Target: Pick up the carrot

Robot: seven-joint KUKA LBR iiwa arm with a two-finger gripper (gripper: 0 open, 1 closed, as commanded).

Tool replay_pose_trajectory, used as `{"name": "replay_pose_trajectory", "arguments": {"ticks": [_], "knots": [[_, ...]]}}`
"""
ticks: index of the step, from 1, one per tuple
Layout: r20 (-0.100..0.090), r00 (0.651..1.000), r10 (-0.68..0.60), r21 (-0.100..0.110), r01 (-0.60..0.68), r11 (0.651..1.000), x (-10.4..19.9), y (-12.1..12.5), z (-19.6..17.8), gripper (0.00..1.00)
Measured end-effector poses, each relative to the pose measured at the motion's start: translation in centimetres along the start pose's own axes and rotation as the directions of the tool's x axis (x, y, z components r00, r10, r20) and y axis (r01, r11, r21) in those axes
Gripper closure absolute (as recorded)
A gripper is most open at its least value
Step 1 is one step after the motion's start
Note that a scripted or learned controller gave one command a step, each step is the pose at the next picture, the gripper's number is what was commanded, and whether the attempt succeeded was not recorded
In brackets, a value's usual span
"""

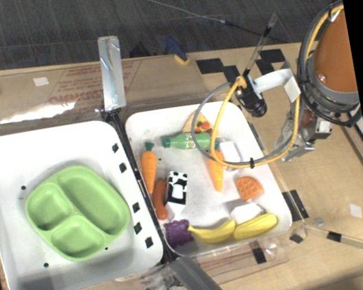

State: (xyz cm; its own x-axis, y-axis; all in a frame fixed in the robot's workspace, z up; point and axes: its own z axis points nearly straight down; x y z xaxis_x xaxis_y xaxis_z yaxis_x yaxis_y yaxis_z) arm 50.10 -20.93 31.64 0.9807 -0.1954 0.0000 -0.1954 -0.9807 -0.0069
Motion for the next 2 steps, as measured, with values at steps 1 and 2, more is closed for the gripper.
{"name": "replay_pose_trajectory", "arguments": {"ticks": [1, 2], "knots": [[-0.001, 1.000, -0.002, -0.001, 0.002, 1.000, -0.9, 0.1, 0.3, 1.00], [-0.003, 1.000, -0.003, 0.000, 0.003, 1.000, -0.9, 0.1, -0.8, 1.00]]}}
